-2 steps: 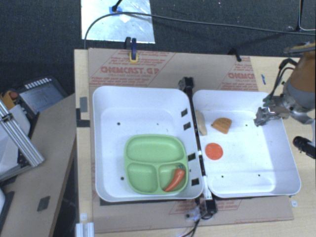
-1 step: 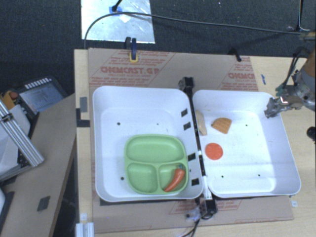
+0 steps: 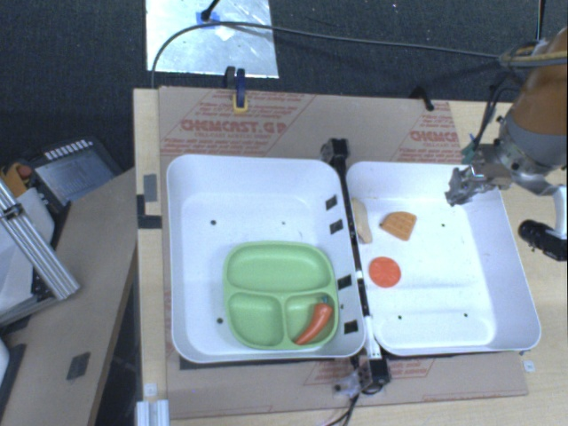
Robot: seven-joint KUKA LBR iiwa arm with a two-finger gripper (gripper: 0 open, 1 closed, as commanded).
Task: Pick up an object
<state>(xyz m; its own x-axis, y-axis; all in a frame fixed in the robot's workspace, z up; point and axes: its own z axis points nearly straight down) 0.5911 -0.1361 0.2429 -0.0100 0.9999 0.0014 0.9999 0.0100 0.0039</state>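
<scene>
A flat round red-orange disc (image 3: 385, 272) lies on the floor of the right white bin (image 3: 510, 313), well down and to the left of the gripper (image 3: 461, 190). A tan wedge-shaped piece (image 3: 398, 224) sits closer, left of the jaws, with a pale wooden stick (image 3: 361, 220) beyond it. Whether the jaws are wide or narrow I cannot tell. Far left, a green divided plastic tray (image 3: 266, 282) holds an orange-red pepper (image 3: 314, 322).

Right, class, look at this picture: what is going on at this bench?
A grey robot arm reaches in from the right; its gripper hangs over the right bin, holding nothing. That bin holds an orange wedge, a red disc and a pale stick. The left bin holds a green tray with a chilli.
</scene>
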